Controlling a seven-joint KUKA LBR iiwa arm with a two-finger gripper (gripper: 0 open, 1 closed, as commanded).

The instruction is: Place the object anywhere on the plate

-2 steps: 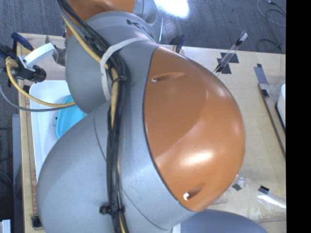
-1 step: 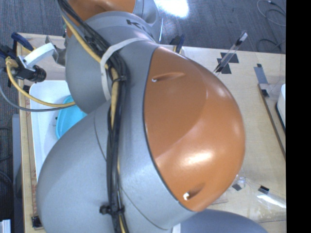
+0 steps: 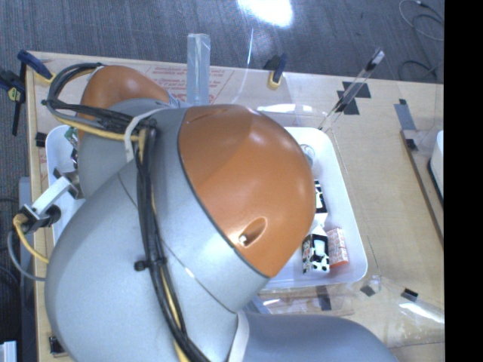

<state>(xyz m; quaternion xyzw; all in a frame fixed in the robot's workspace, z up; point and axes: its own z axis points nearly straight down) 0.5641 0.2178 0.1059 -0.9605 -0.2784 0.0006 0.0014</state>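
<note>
A small carton (image 3: 326, 252), patterned black and white with an orange-red side, lies in the right bin (image 3: 355, 232) at its near right corner, close to the wall. Just beyond it, along the same right wall, a black-and-white scrap (image 3: 319, 197) peeks out from under the arm (image 3: 226, 194). Further back a pale curved edge (image 3: 306, 154) shows; too little of it is seen to say what it is. The arm's orange dome and grey links cover most of both bins, with black and yellow cables (image 3: 147, 225) running along it. Whether the gripper is released, clenched or grasping anything cannot be told. The left bin (image 3: 51, 145) shows at the bench's (image 3: 392, 172) left edge.
</note>
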